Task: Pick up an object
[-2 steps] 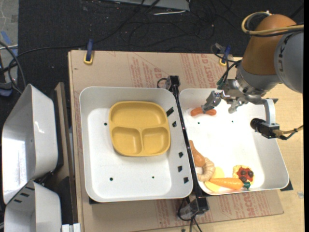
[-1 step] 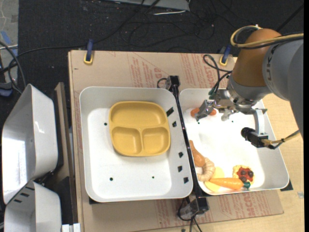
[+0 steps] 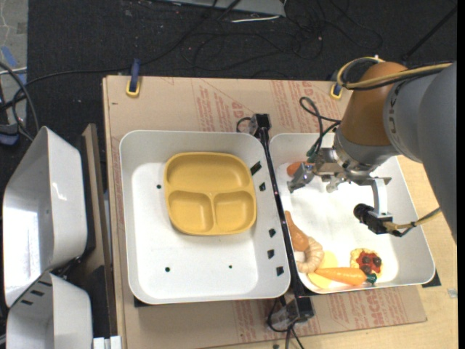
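My gripper (image 3: pixel 314 184) hangs over the upper left part of the right bin (image 3: pixel 414 217), below the grey arm with its orange band. Its two fingers stand apart, and only white bin floor shows between them, so it is open. A small orange-red object (image 3: pixel 293 169) lies just up and left of the left finger, by the bin's wall. Along the bin's front lie a peach shrimp-like toy (image 3: pixel 304 243), an orange carrot (image 3: pixel 340 274), a pale yellow piece (image 3: pixel 328 259) and a small yellow toy with red and green on top (image 3: pixel 365 260).
The left bin (image 3: pixel 138 217) holds a yellow divided plate (image 3: pixel 211 193). A black divider with clips runs between the bins. A black cable end (image 3: pixel 370 217) hangs off the arm over the right bin. Grey tubs stand at the far left.
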`<action>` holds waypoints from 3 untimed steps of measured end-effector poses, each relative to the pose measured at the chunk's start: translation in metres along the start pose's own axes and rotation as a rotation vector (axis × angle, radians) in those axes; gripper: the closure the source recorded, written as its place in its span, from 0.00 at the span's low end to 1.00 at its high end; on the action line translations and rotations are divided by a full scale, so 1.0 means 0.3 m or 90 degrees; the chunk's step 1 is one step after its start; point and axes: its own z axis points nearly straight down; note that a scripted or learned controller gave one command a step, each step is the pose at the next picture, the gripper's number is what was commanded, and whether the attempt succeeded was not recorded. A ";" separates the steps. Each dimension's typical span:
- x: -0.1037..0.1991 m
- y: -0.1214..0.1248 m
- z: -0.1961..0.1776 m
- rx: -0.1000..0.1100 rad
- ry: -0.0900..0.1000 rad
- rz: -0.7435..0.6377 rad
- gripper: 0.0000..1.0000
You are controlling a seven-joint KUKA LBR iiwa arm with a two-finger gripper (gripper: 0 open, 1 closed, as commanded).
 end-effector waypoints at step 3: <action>-0.013 0.026 -0.344 -0.003 0.000 -0.002 1.00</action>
